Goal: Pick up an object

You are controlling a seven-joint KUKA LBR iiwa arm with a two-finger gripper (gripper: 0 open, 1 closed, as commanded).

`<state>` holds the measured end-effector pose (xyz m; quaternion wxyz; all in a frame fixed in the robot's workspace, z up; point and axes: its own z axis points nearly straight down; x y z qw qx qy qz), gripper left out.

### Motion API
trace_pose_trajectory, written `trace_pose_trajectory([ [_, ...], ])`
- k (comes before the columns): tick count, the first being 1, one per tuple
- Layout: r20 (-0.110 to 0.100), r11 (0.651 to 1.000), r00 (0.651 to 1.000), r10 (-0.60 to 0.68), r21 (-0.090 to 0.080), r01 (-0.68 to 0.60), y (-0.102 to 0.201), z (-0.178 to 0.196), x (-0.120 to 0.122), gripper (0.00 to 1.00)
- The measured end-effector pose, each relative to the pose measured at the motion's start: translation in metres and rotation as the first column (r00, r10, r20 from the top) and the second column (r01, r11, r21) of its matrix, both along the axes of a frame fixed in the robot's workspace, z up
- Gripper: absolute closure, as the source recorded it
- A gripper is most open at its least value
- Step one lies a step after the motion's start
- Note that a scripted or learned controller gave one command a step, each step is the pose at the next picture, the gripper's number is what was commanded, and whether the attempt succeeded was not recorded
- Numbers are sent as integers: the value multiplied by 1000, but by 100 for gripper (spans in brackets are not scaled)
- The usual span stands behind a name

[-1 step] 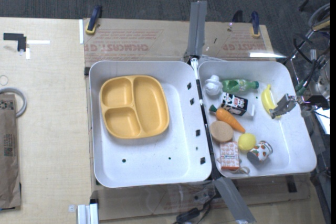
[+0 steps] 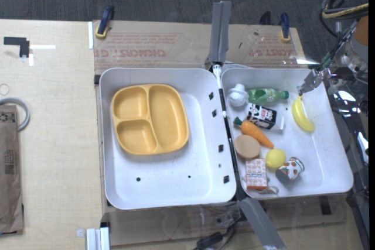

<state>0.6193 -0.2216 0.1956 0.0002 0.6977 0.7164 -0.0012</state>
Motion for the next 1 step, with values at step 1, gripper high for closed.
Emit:
trace_pose_trajectory([
  [1, 1, 1000, 1000, -11, 13, 11, 10, -104, -1, 0],
])
